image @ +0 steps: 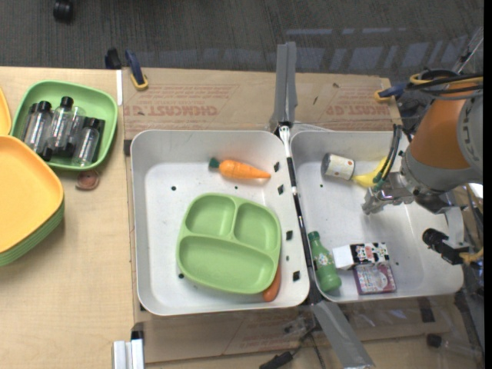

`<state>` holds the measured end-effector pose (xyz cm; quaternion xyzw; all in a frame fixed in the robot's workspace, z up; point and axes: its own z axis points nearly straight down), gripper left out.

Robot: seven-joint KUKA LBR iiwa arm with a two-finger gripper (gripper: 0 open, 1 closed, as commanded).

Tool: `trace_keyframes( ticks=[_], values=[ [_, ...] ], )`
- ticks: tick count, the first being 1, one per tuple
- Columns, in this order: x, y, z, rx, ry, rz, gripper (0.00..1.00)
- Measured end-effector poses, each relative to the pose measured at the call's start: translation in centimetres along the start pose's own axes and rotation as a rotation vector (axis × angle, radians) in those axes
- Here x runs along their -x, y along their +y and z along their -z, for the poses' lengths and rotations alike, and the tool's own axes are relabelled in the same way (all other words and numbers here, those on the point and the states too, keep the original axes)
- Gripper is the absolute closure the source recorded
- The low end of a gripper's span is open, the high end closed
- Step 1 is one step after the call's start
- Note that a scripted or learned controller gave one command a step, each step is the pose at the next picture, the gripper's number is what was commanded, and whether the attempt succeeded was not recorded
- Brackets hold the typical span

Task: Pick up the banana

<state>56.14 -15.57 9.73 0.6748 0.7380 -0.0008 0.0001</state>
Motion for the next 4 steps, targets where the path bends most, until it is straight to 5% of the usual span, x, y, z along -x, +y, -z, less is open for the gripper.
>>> trace_keyframes(
  ticks=[1, 2, 3, 4],
  values=[
    [0.0, 0.0, 0.0, 0.0, 0.0, 0.0, 0.0],
    [0.9, 4.5, -0.6, 0.001, -0.001, 0.077, 0.0],
    [0.9, 4.5, 0.4, 0.001, -0.003, 0.08, 1.0],
    [-4.4, 0.7, -0.6, -0.001, 0.001, 0.196, 1.0]
  ],
)
